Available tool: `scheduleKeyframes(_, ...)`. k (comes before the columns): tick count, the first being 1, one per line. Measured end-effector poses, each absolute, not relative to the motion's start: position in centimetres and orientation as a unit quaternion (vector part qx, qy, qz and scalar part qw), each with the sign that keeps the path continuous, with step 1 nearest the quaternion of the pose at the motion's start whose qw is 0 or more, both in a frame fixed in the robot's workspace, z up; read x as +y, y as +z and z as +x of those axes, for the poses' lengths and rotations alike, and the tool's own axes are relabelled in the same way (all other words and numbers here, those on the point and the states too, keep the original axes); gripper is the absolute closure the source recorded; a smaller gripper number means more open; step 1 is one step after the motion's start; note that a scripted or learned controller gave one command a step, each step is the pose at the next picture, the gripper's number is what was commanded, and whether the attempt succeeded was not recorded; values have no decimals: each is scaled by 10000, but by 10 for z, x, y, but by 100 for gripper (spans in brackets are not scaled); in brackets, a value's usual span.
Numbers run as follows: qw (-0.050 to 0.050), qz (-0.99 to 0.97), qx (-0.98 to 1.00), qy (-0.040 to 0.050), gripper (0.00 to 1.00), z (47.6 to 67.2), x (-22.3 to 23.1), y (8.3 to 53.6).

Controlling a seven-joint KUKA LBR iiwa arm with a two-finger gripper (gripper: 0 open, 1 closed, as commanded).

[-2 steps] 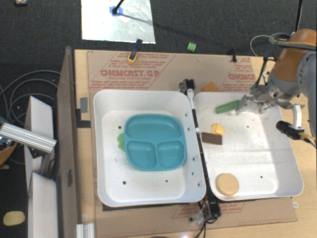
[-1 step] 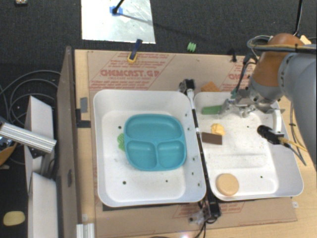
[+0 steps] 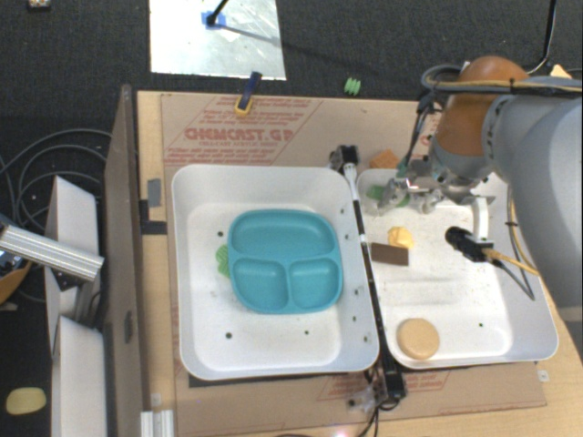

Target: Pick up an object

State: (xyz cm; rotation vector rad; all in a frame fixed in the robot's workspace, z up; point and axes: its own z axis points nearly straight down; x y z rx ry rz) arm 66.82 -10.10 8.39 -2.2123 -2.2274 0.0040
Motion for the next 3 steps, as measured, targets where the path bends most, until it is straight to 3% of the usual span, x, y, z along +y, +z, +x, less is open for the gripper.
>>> scheduleKeyframes(1, 21, -7071, -7071, 14, 0, 601, -99, 84)
scheduleKeyframes(2, -27, -7064, -7078, -25, 100, 606, -99, 97)
scheduleKeyframes(3, -21, -7038, -7104, -32, 100, 587, -40, 197)
